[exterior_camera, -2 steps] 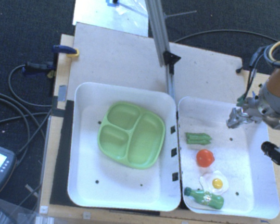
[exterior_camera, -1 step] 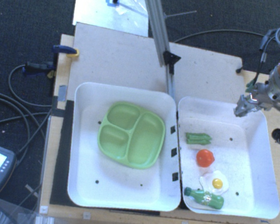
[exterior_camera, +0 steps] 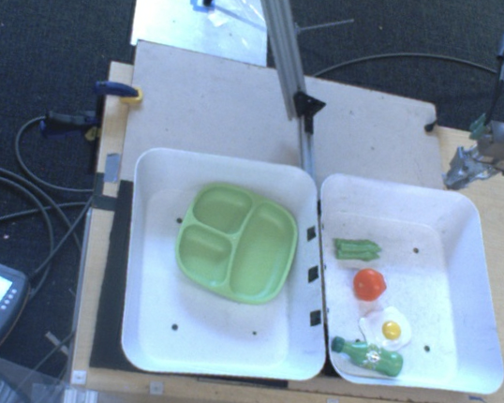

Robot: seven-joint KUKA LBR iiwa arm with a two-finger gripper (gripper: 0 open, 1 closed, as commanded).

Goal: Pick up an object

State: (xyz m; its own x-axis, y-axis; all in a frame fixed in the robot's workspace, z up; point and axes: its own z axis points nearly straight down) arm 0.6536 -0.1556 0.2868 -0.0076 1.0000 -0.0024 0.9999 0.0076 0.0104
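Four items: right bin (exterior_camera: 468, 277), grouped within reach; gripper (exterior_camera: 460, 172): parked above the rim; claw state: cannot tell

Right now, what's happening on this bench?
The arm is up at the far right with its gripper over the back corner of the right bin, above the bench rather than among the objects. In that bin lie a green bean pod, a red tomato, a fried egg and a green bottle, all untouched. The left bin holds a green divided plate.
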